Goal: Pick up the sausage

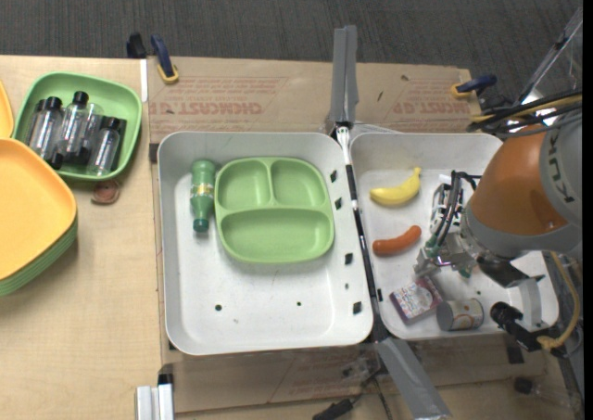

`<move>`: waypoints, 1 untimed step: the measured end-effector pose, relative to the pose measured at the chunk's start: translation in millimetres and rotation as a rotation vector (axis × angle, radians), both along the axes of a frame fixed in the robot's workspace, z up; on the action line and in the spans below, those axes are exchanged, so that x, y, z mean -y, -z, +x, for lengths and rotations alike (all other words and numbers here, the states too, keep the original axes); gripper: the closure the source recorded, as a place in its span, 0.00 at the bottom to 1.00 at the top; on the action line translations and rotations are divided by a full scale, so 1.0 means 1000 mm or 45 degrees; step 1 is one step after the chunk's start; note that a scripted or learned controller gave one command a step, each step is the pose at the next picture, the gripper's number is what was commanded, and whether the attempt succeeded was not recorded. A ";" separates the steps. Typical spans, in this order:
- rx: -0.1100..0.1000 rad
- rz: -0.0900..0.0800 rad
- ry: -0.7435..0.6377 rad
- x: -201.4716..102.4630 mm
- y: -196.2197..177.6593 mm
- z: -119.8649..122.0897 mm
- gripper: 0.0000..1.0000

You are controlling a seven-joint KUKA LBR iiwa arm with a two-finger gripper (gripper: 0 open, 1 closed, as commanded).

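One sausage (397,241), one banana (396,188), right bin (519,145); fingers' (434,259) spread perhaps narrow, unclear.

Glossy orange sausage (397,241) on smooth white plastic bin (482,151); matt green plastic tray (274,210).

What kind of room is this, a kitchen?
Probably a robot test lab, not a kitchen: a robot arm reaches over two white bins clamped to a cardboard-covered bench, with a toy-like banana and sausage.
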State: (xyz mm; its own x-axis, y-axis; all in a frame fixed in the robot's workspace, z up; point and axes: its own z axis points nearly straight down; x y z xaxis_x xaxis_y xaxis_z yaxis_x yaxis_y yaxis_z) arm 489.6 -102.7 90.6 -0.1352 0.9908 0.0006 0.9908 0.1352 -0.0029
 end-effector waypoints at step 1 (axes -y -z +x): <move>0.000 0.000 -0.007 -0.006 -0.001 -0.013 1.00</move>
